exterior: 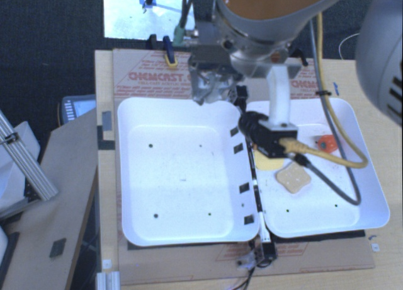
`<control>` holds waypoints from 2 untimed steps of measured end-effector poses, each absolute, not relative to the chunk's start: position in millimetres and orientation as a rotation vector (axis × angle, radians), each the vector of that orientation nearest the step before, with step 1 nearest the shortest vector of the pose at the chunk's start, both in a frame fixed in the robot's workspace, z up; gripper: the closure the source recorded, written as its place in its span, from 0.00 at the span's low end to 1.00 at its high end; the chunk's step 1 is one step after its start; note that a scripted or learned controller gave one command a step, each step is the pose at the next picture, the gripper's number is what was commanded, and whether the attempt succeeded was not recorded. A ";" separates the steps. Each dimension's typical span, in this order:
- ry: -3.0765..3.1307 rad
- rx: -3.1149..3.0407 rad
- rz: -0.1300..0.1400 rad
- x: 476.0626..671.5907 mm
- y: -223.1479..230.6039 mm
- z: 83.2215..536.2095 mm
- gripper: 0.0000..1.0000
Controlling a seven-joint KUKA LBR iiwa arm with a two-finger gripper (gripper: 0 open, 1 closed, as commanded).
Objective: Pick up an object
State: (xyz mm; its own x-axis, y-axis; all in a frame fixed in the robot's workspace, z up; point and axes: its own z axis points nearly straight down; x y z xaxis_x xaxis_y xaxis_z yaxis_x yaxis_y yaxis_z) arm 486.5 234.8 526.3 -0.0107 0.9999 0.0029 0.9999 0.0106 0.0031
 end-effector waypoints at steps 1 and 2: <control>2.235 2.208 0.005 486.4 234.8 525.9 0.00; 2.240 2.202 0.010 486.7 235.2 537.4 1.00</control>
